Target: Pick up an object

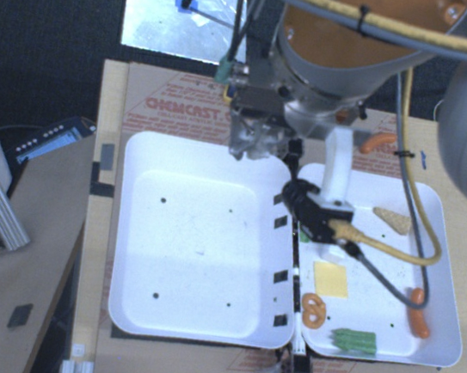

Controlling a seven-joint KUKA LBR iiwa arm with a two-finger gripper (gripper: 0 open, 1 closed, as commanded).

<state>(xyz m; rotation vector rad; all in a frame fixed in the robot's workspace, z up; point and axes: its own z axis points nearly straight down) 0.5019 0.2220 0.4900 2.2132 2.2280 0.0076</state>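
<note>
**Gripper above the left bin's far rim – the pieces lie in the right bin**

The gripper (256,138) hangs in the upper middle of the frame, over the far rim of the left bin (198,246), close to that bin's upper right corner. Nothing can be seen between its tips, and whether it is released or clenched cannot be told from this angle.

The things to pick lie in the right bin (383,291), well apart from the gripper. A yellow square (331,279) lies flat near the bin's middle – just below it, toward the lower edge of the frame, sits a pretzel (313,310). Right of the pretzel, near the bin's lower rim, lies a green piece (354,339). An orange piece (418,323) rests by the right-hand rim, and a tan wedge (392,220) lies in the bin's upper part.

Both bins stand on a cardboard sheet (185,104). On it, beyond the right bin's far rim, lies an orange sausage shape (377,143).
</note>
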